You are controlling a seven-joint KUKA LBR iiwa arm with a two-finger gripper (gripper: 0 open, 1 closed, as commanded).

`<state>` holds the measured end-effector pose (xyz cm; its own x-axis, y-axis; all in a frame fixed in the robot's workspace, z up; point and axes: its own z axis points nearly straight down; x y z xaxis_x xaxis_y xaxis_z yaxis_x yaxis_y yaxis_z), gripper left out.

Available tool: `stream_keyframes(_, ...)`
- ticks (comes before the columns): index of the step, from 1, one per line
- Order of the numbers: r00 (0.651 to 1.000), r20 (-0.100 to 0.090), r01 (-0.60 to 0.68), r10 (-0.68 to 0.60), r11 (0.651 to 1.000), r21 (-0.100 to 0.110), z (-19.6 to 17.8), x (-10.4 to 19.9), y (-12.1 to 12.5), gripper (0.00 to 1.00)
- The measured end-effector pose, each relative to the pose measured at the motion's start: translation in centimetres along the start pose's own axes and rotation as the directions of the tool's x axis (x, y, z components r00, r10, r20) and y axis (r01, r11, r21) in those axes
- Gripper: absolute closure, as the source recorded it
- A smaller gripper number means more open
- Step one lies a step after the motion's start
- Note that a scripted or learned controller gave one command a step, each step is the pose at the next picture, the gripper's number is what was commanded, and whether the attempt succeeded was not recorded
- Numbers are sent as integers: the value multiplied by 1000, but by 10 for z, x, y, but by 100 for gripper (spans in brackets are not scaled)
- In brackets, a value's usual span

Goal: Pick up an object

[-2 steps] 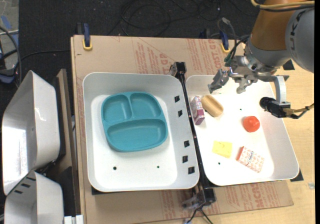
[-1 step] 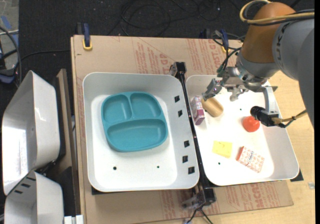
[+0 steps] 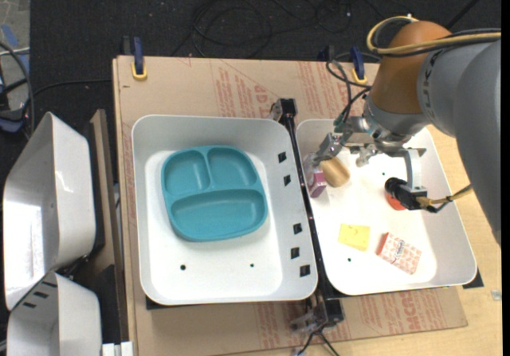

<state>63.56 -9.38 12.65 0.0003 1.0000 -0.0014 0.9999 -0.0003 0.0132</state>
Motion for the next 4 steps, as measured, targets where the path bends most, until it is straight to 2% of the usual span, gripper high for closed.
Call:
stream_keyframes(1,1000,1,-1,1,1000,-3,-9,0,1,100)
stream_keyframes(2,1000,0,-2,2,1000,8,-63,-8,-4,100)
stream_keyframes(3,1000,-1,1,-1,1000,11,-78,-8,-3,100)
stream_keyframes(4,1000,-4,7,-7,1000,13,-94,41,-21,100)
